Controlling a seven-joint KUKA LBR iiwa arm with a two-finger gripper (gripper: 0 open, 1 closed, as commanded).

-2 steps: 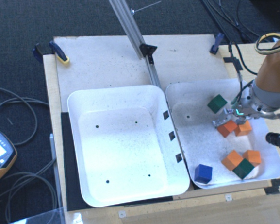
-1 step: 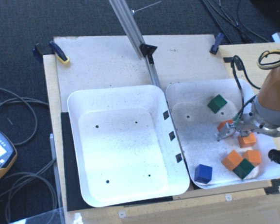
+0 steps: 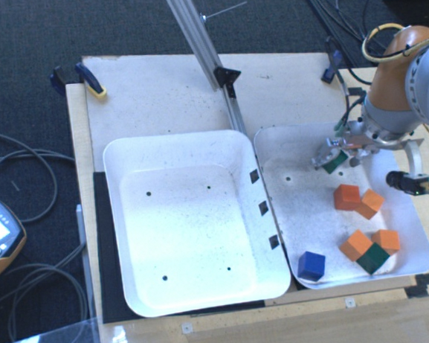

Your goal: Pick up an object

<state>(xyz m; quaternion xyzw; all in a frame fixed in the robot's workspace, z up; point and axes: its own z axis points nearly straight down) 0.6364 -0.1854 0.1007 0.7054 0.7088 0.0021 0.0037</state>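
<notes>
Six blocks (image 3: 347, 197) in right bin (image 3: 295, 197).

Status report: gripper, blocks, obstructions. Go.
Gripper over right bin, upper part, at a small green piece; grip unclear. Orange blocks, blue block loose below. Nothing blocking.

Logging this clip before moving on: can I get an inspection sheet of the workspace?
Surface: wooden bench bearing left bin and right bin.
Job's things: blue block, orange blocks, green block, all in the right bin.
Clutter: yellow-handled clamp.
Grippers: gripper low over the right bin's far end, something green at its tip.
Cables: loops on the floor.
Surroundings: dark carpet, metal pole.
</notes>
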